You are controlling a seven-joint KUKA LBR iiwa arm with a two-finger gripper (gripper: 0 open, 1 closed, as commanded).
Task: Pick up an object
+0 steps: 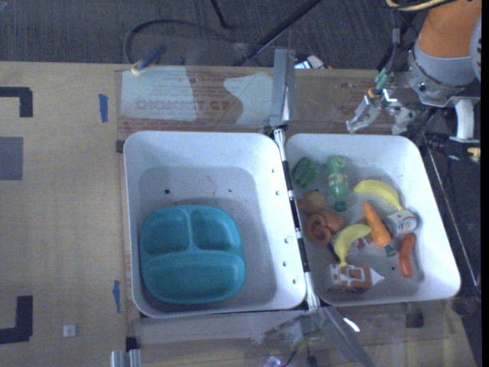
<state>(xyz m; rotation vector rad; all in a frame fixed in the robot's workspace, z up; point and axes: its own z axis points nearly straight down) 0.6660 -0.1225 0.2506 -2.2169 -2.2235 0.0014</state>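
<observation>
The right bin holds several toy foods: a green bottle, a dark green vegetable, a yellow banana, a second banana, an orange carrot, a brown pretzel, a red sausage, a small tin and a little carton. My gripper hangs above the bin's far rim, up and right of the bottle. It is open, with nothing between its fingers.
The left bin holds a teal divided plate in its near half. A metal divider stands behind the seam between the bins. Cardboard sheets lie at the back, with blue tape marks on the bench at left.
</observation>
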